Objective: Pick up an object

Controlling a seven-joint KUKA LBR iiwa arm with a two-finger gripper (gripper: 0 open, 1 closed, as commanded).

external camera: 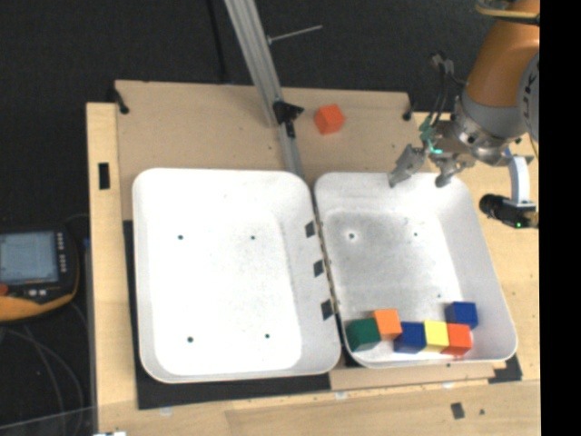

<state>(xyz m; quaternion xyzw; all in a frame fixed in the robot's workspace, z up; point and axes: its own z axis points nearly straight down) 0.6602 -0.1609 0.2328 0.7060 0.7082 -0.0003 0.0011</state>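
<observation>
Blocks [413,331] along near wall, gripper [422,171] apart.

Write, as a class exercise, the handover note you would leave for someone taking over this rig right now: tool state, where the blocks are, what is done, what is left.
Tool: open, holding nothing, hanging above the far rim of the right-hand shallow white bin.

Blocks: six small cubes clustered at that bin's near edge: green cube, orange cube, dark blue cube, yellow cube, red-orange cube, and a blue cube just behind it. One more orange cube sits on the bench beyond both bins.

Done: no pick made.

Left: move the tool down to the cluster, probably to an outer cube, close on it and lift.
</observation>
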